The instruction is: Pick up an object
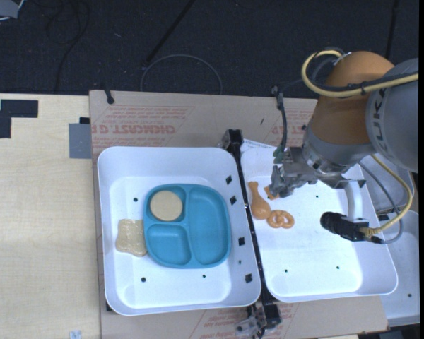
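Where the arm reaches into the right bin [339,274], the gripper [281,182] is lowered beside an orange piece [258,200].
Its finger spread cannot be told; a pretzel [280,219] is seen just below, and a blue tray [187,226] in the left bin [120,168].

Left bin [120,168] and right bin [339,274]: smooth white plastic, slight sheen. Divided tray [198,232]: blue plastic, smooth, matt. Round cracker [165,205] and toast piece [131,237]: tan, dull, rough-looking. Pretzel [280,219]: orange-brown, glossy. Tabletop [35,217]: pale wood, matt. Sheet [162,122] under bins: brown printed cardboard. Arm shell [346,111]: glossy orange.
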`<state>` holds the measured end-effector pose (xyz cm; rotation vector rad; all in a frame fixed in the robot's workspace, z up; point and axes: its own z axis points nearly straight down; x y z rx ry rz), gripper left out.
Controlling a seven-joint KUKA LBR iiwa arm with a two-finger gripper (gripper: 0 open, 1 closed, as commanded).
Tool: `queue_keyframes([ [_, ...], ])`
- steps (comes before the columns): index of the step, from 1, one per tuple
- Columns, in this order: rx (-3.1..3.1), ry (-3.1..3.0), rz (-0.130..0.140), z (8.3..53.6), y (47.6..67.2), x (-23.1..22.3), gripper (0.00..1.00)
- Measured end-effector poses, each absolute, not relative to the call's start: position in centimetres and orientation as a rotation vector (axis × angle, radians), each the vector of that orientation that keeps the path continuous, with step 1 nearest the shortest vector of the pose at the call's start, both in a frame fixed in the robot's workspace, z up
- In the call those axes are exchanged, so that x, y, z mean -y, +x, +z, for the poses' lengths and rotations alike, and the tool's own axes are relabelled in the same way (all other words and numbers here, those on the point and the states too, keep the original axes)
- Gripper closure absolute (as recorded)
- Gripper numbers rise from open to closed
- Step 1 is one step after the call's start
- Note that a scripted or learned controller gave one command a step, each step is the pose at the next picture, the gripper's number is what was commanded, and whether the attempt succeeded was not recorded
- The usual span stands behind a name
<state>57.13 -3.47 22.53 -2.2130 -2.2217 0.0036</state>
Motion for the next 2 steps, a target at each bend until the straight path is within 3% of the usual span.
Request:
queue_keyframes([
  [2, 2.224, -2.212, 0.003, 24.3, 54.6, -6.6, 1.0],
])
